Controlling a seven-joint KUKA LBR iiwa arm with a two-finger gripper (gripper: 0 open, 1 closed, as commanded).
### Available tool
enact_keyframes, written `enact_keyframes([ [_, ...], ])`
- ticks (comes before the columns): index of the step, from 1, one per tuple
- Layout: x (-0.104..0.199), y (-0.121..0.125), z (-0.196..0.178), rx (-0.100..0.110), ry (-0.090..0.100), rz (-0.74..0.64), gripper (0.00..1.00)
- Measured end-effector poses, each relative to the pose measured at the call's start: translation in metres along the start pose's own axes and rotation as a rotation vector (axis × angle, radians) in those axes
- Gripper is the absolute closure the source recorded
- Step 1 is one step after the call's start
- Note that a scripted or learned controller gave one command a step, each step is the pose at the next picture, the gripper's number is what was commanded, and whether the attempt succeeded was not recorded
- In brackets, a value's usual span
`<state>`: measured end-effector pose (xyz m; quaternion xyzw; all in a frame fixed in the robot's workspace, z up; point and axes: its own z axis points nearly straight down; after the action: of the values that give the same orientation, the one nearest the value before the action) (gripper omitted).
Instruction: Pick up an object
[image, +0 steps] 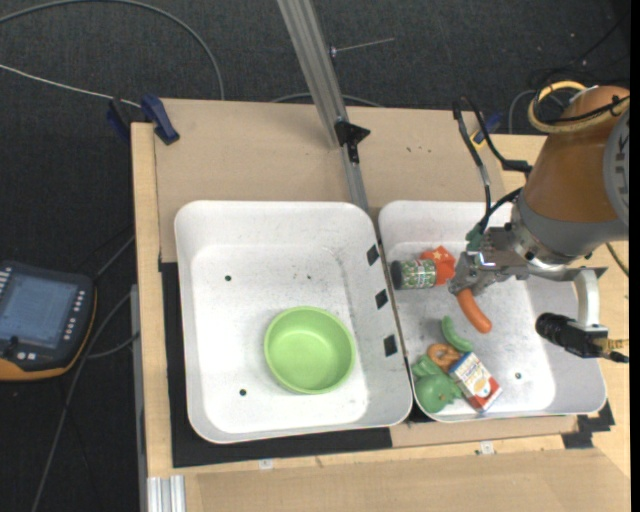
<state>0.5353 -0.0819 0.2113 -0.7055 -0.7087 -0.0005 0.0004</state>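
1. The bench (260, 150) takes up the middle of the frame, with two shallow white bins side by side on it: the left bin (200, 240) at centre and the right bin (560, 385) toward the right edge.
2. The arm (575, 175) comes in from the upper right, its orange band prominent, and its gripper (478, 268) sits low over the upper part of the right bin.
3. How far the gripper is open cannot be told from this angle; nothing is plainly seen clamped in it.
4. An orange carrot-shaped toy (476, 310) lies tilted just below the gripper, its upper end at or under the gripper tip; whether they touch cannot be told.
5. A small bottle (420, 272) with a green and red label lies on its side just to the left of the gripper, near the bin's left wall.
6. A small green curved piece (456, 334) lies below the carrot toy.
7. At the bin's lower left sit a green leafy toy (432, 385) and a small carton (474, 381) with red and white print, close together, with a small orange piece (441, 354) just above them.
8. A green bowl (309, 349) stands upright in the lower middle of the left bin.
9. A handheld control pendant (40, 315) lies on the dark floor at the far left.
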Motion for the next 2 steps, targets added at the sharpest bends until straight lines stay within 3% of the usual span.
enact_keyframes([
  [2,0.098,0.030,0.005,0.000,0.000,0.000,1.00],
])
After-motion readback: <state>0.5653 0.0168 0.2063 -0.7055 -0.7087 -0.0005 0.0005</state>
